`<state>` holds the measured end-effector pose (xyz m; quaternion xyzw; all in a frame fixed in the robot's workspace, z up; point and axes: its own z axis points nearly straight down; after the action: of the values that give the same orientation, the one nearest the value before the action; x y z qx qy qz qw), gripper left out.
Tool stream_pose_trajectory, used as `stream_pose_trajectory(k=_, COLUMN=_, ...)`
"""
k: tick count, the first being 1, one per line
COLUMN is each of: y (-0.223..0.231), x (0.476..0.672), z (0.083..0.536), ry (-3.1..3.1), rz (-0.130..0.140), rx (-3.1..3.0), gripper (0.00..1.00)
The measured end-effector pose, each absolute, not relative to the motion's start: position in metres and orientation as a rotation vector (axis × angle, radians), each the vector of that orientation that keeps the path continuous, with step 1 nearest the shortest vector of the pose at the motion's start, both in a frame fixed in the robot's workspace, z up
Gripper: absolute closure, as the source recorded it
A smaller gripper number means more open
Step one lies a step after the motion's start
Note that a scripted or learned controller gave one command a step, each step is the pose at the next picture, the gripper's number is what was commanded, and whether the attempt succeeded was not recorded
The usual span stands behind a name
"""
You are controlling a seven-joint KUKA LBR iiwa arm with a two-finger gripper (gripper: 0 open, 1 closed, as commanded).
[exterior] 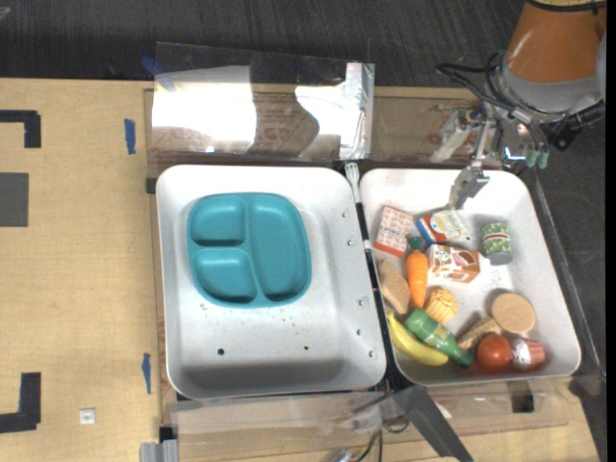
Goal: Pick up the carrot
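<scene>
The carrot (417, 275) is lying in the right bin (549, 258) among other toy food, tip toward the corn (441, 304). The gripper (466, 189) is hovering over the bin's far edge, holding nothing; its opening is unclear.

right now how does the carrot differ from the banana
The carrot is orange with a green top; the banana is yellow. The carrot is straight and lies nearly upright in the view; the banana curves along the bin's lower left. Both lie in the right bin among other toy food.
</scene>
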<state>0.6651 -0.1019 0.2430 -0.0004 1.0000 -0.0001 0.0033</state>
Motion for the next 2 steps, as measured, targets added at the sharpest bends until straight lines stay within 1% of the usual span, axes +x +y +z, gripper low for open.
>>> stream_pose_trajectory(k=1, y=-0.065, x=0.598, z=0.192, ry=3.135, rz=0.003, rx=-0.187, gripper=0.00)
stream_pose_trajectory(k=2, y=-0.107, x=0.557, z=0.104, ry=3.103, rz=-0.007, rx=-0.332, gripper=0.00)
